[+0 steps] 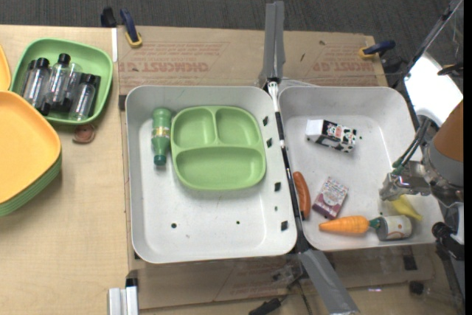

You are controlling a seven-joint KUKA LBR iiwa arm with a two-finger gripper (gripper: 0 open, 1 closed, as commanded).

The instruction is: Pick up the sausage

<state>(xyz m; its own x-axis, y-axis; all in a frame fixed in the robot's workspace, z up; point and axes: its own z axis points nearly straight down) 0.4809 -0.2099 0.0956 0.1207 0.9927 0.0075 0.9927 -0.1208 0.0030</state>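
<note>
Carrot (344,226), tip beside half-hidden bottle (396,228)

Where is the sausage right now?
The sausage lies in the right bin, against its left wall, just left of the small pink packet and above the carrot.

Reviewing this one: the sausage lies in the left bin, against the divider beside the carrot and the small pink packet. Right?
Not quite: the sausage lies in the right bin, not the left. The camera view shows it against the divider, near the carrot and small pink packet.
</note>
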